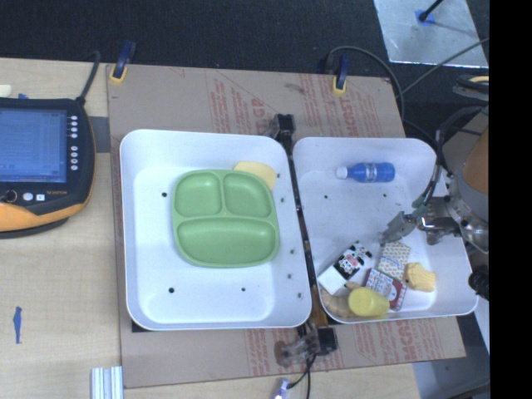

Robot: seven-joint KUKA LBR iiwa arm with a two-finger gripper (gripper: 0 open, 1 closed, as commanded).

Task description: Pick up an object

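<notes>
From the camera above, two white bins sit side by side on a cardboard-covered surface point(249, 90). The left bin point(150, 289) holds a green divided plate point(224, 218) with a pale yellow piece point(258, 171) touching its upper right corner. The right bin point(332, 214) holds a blue bottle point(367, 172) lying on its side near the far wall, and — in the near corner — a cluster: a black-and-white box point(352, 262), patterned packets point(389, 268), a yellow round object point(366, 302) and a corn-like piece point(420, 277). The gripper point(405, 225) hangs just above the packets; its fingers are spread, grasping nothing. A tablet pendant point(37, 165) lies at left.
</notes>
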